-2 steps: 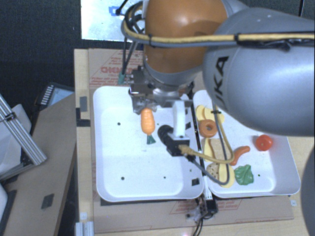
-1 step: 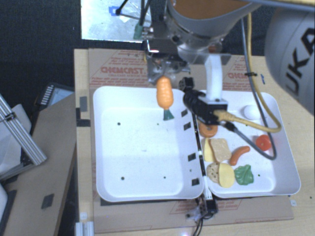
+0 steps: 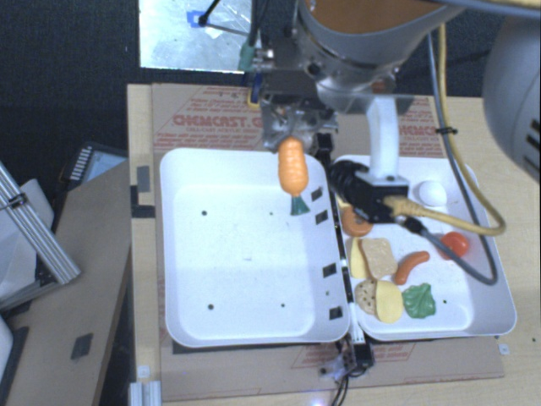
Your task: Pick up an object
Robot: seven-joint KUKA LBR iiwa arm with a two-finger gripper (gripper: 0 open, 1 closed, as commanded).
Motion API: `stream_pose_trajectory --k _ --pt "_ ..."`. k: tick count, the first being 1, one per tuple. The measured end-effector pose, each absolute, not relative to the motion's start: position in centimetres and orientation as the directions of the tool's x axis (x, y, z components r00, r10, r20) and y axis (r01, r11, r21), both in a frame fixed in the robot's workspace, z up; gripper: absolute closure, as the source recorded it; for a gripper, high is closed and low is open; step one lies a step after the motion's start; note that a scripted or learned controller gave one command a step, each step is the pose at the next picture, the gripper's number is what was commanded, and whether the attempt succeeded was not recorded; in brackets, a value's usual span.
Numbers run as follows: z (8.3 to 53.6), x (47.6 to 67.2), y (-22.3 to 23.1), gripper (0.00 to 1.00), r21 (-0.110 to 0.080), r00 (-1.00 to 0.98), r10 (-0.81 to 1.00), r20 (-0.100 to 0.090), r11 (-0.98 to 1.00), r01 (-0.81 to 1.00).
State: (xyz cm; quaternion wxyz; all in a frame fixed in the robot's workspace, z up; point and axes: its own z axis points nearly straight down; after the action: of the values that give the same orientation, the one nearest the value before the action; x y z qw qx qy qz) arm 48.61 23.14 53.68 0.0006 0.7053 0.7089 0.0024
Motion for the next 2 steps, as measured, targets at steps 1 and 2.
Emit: stream_pose_trajectory --k 1,2 --pt "53.5 48.6 23.2 0.0 0.002 -0.006 1.0 0.001 0.006 1.0" --pt "54.7 48.7 23.2 1.0 0.005 -0.011 1.0 0.003 0.011 1.0"
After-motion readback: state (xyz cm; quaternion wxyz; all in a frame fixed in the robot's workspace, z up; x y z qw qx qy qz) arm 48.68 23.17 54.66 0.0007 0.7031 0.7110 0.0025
